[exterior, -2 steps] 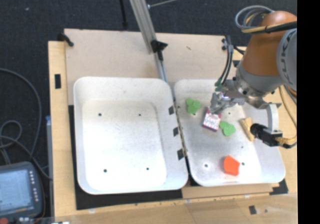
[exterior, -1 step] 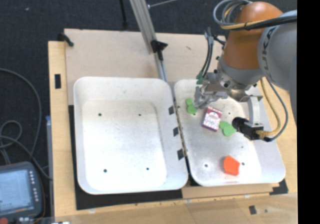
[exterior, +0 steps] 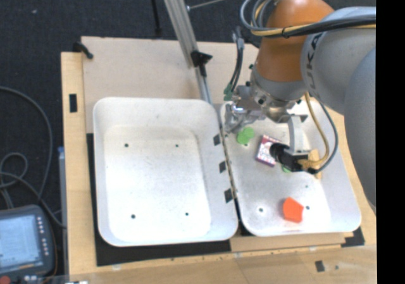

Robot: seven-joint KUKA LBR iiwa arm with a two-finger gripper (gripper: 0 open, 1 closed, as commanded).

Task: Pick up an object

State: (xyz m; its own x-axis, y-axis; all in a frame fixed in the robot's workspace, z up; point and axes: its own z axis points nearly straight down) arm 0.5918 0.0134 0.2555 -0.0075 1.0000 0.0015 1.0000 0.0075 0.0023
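- A handheld screen [exterior: 19, 241] is sitting at the far left bottom corner, cut off by the picture's edge, so only part of it is showing.
- The left bin [exterior: 158, 169] is lying flat on the bench, its right rim touching the right bin's rim.
- A metal rail [exterior: 179, 20] is slanting from the top edge down to the bins' shared rim; its upper end is running out of the picture.
- The gripper [exterior: 235, 119] is hanging low over the right bin's upper left corner, just above the green piece. The wrist is shading it, and whether it is apart or together is too hard to make out.
- A small green piece [exterior: 245, 136] is lying in the right bin just beside the gripper; I cannot tell whether they are touching. Its shape is blurred.
- A purple box [exterior: 266, 150] is lying near the green piece, to its right, with its right side hidden behind robot hardware.
- An orange block [exterior: 292, 209] is lying well apart from both, near the bin's front rim, in plain sight.
- The right bin [exterior: 332, 216] is having its upper right part covered by the arm [exterior: 323, 49], which is itself being cut off at the right.
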